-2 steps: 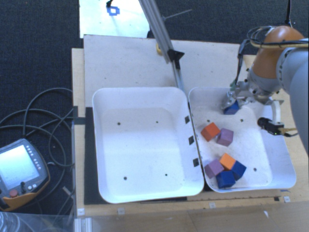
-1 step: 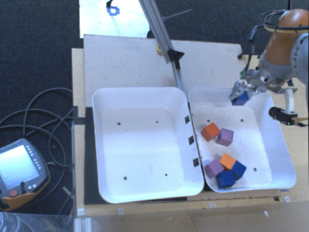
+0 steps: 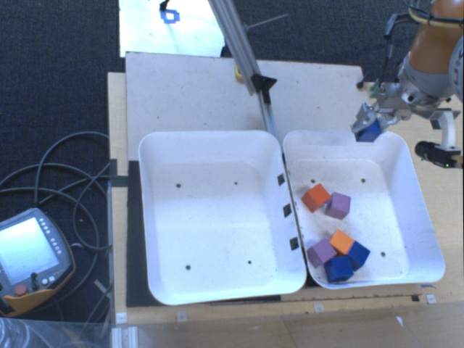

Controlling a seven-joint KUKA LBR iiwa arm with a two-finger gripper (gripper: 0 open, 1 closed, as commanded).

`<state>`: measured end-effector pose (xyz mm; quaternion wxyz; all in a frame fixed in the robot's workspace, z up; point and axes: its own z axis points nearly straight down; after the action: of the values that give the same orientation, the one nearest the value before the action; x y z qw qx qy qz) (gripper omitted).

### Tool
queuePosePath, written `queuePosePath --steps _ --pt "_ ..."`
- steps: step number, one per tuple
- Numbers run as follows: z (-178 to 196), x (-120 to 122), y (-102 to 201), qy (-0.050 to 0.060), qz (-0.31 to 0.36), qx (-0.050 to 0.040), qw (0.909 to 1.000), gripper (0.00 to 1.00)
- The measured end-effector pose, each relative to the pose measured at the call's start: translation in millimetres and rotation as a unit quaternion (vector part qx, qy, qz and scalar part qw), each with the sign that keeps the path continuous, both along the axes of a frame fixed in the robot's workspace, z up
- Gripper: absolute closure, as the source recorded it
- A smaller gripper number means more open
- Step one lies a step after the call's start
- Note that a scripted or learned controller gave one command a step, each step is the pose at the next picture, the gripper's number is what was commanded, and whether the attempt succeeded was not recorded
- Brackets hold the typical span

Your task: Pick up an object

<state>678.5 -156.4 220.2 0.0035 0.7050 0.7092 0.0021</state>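
My gripper (image 3: 367,127) hangs over the far rim of the right bin (image 3: 417,194), with a blue cube (image 3: 370,131) showing between its fingers, lifted off the bin floor. On that floor lie an orange cube (image 3: 315,197) and a purple cube (image 3: 338,205) side by side near the middle. Closer to the front sit a second orange cube (image 3: 341,242), a second purple cube (image 3: 320,252) and two blue cubes (image 3: 338,268) (image 3: 357,254), all bunched together.
The left bin (image 3: 156,194) stands beside the right one, sharing a divider edge. A slanted metal pole (image 3: 235,31) crosses above the back board. Cables and a teach pendant (image 3: 29,259) lie on the floor at the left.
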Motion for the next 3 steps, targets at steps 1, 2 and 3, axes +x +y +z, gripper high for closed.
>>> queuePosePath --steps 1,2,3 --pt "41.8 1.4 -0.3 0.001 0.0 0.0001 1.0 1.0" --pt "37.5 -10.2 45.8 0.004 0.002 0.0018 1.0 1.0" --pt "25.0 -37.9 88.0 0.005 0.001 0.002 1.0 1.0"
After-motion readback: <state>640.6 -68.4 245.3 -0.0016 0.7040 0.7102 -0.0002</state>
